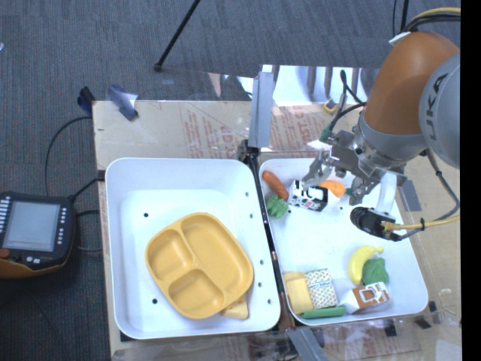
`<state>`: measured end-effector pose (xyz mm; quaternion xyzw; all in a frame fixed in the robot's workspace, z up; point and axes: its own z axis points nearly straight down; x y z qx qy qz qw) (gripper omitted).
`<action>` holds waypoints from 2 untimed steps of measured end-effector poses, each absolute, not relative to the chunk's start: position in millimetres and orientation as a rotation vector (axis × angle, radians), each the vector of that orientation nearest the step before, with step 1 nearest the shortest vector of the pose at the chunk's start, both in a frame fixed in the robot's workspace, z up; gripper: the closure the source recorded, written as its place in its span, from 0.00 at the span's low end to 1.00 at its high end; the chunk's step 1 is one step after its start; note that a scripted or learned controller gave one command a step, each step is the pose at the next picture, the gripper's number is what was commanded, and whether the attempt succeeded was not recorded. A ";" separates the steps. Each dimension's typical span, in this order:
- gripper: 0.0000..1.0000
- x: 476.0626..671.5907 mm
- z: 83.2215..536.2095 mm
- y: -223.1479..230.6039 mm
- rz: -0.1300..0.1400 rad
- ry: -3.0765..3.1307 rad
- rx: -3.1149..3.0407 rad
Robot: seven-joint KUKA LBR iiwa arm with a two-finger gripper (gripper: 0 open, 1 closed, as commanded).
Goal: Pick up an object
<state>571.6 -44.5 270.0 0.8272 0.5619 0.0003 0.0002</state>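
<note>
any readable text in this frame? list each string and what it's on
"UKA": on the grey arm housing, first letter hidden by the orange band.
Red print on the cardboard sheet: too blurred to read.
Patterned carton and orange-and-white carton in the right bin: print too small.
Teach pendant screen: nothing legible.

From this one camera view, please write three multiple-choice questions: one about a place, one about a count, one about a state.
1. Where does the yellow divided tray lie?
A. left bin
B. right bin
C. on the floor

2. How many compartments does the tray have?
A. two
B. three
C. five

3. How does the banana rest?
A. in the tray
B. on the right bin floor, beside a green toy
C. hanging from the arm

Answers: 1 A, the tray sits in the left bin. 2 B, three hollows are seen. 3 B, it lies near the bin's right wall.
</note>
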 end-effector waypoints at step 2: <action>0.00 644.8 151.9 -112.6 -0.001 2.495 1.911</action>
